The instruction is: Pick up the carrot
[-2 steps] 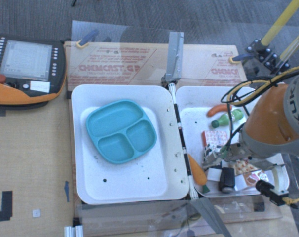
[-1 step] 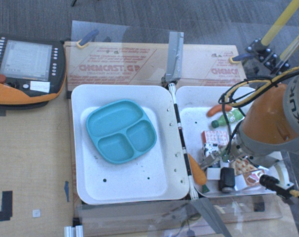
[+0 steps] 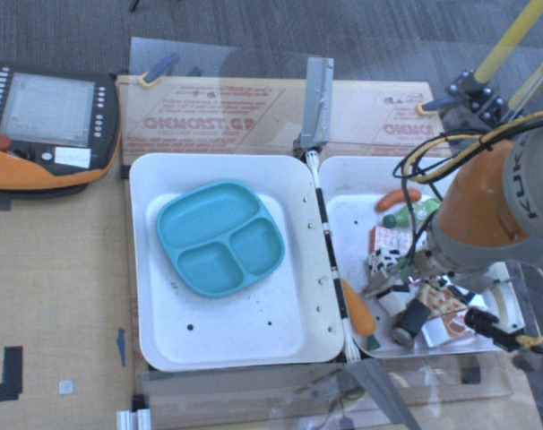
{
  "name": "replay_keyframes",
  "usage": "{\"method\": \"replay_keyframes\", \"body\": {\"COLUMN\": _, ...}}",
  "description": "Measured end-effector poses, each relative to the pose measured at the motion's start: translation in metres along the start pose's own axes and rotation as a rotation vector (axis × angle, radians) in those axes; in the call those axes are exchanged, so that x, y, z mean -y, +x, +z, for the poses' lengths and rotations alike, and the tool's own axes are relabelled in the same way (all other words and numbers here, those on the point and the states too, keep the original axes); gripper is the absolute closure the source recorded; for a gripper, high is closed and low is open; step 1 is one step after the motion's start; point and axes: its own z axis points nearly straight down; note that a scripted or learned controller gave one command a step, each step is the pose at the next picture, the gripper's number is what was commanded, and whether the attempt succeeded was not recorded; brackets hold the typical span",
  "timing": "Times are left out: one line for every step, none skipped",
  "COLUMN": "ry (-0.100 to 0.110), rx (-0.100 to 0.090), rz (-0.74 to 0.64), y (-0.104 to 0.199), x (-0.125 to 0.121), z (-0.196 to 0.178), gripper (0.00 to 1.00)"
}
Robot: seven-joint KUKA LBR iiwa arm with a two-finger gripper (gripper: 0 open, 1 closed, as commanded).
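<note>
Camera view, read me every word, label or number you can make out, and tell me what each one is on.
"CHEMCAST GP", red print on the brown sheet behind the left bin.
"CHEMCAS", the same print, cut off, on the sheet behind the right bin.
"KU", cut-off letters on the arm.
Handheld screen at left: too blurred to read.
Small cartons in the right bin: print too small to read.

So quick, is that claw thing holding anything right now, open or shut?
Gripper: it sits low in the right bin among the clutter, and whether it grips anything cannot be told. The carrot lies apart from it, by the bin's left wall.
</note>
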Motion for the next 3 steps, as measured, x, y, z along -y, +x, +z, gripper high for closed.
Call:
{"method": "replay_keyframes", "body": {"ry": -0.008, "rx": 0.010, "rz": -0.083, "y": 0.011, "x": 0.023, "z": -0.001, "gripper": 0.00}}
{"method": "replay_keyframes", "body": {"ry": -0.007, "rx": 0.007, "rz": -0.083, "y": 0.012, "x": 0.022, "z": -0.011, "gripper": 1.00}}
{"method": "replay_keyframes", "body": {"ry": 0.005, "rx": 0.000, "rz": -0.024, "y": 0.055, "x": 0.012, "z": -0.125, "gripper": 1.00}}
